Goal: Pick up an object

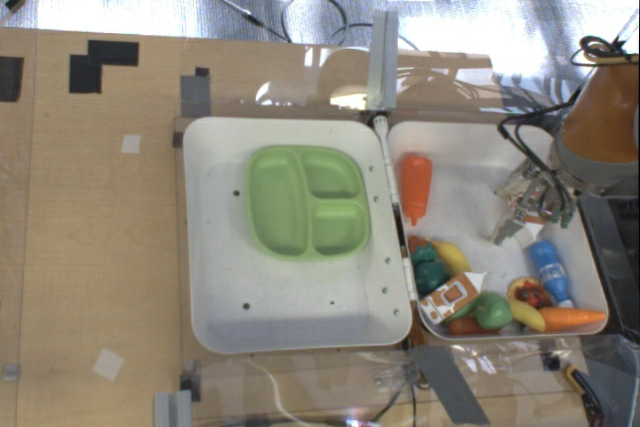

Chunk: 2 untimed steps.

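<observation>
1. Counter (90, 245) of pale wood lay beneath everything, carrying two shallow white bins side by side.
2. Left bin (220, 315) held a green divided tray (307, 202) with three compartments, lying flat near the bin's middle.
3. Right bin (460, 150) held all the small toys, most of them crowded along its near edge.
4. Arm (600, 120), grey with an orange band, reached in from the right above the right bin's far right corner.
5. Pincer (520, 210) hung over the bare floor of the right bin, its metal fingers spread apart and nothing between them.
6. Orange bottle (415, 185) lay lengthwise just beside the divider, well apart from the pincer.
7. Blue bottle (550, 272) lay just below and to the right of the pincer, near the bin's right wall.
8. Carrot (572, 319) lay along the near right corner, next to a banana (527, 315).
9. Green fruit (492, 311) sat beside a small printed carton (450, 296), with a yellow piece (451, 258) and a dark green toy (428, 265) just behind them.
</observation>
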Tool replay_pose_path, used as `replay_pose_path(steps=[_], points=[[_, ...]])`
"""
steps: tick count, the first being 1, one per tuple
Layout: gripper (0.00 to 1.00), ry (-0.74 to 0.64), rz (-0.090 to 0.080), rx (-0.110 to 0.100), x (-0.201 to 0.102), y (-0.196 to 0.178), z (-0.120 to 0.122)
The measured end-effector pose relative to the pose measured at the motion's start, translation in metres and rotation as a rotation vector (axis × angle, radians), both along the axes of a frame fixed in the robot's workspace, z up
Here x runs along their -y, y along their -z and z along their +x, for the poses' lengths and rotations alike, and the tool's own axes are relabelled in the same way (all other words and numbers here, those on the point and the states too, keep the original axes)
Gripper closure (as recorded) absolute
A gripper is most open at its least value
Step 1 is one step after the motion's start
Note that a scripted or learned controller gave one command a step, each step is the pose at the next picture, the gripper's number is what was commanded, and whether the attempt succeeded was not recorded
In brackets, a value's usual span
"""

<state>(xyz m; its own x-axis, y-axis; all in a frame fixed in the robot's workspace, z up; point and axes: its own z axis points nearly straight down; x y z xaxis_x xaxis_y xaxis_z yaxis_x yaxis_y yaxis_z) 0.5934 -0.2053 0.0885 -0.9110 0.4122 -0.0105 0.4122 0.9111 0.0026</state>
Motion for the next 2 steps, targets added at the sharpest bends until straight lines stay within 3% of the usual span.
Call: replay_pose_path(steps=[1,2], points=[[0.00,0.064,0.000,0.001,-0.020,0.000,-0.005],[0.00,-0.014,-0.001,0.001,0.000,0.000,0.000]])
